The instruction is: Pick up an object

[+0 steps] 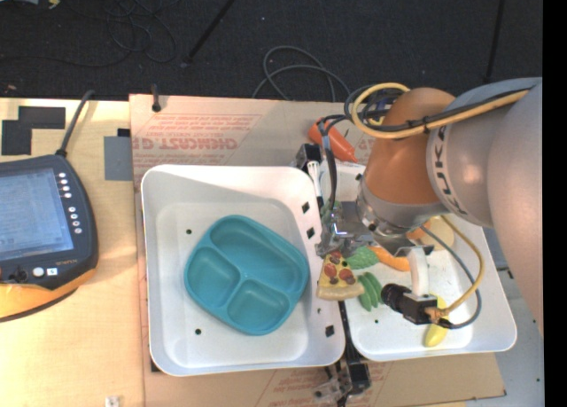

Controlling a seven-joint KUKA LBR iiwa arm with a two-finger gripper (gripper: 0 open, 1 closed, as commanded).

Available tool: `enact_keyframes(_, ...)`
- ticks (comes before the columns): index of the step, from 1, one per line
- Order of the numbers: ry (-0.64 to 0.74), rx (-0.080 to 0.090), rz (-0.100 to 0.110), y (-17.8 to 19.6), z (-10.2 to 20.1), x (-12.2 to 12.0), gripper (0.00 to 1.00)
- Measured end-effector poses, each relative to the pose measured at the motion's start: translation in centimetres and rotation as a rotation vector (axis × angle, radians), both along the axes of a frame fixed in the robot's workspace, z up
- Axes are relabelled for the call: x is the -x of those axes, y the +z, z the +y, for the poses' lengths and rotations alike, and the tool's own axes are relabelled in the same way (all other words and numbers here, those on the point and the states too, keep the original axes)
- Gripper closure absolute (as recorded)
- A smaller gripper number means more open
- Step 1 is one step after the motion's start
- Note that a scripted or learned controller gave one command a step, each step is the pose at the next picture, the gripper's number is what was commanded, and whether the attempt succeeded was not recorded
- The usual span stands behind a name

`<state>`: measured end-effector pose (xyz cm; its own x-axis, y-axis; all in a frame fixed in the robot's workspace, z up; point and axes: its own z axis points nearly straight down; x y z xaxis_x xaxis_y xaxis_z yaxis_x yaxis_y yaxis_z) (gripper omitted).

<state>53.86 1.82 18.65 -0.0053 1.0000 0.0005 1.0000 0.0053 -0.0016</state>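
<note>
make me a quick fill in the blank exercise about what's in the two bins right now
1. The teal divided plate lies in the ____ bin of the camera view.
2. That plate has ____ compartments.
3. The toy pizza slice lies in the right bin, close to its ____ edge.
4. The arm reaches in over the ____ bin.

Missing words: left; three; left; right

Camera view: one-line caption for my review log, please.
KUKA arm reaches over the right bin above a toy pizza slice and other toy food; teal divided plate sits in the left bin.
</note>
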Motion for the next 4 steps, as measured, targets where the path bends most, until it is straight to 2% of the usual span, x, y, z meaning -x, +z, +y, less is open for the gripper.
enact_keyframes(1,0.009,-0.006,0.005,2.0,14.4,4.4,1.0)
enact_keyframes(2,-0.004,0.001,0.001,4.5,13.8,4.7,1.0)
enact_keyframes(3,-0.013,0.006,0.001,3.4,5.7,-0.8,1.0)
enact_keyframes(4,0.001,0.001,0.005,-8.0,14.7,-7.0,1.0)
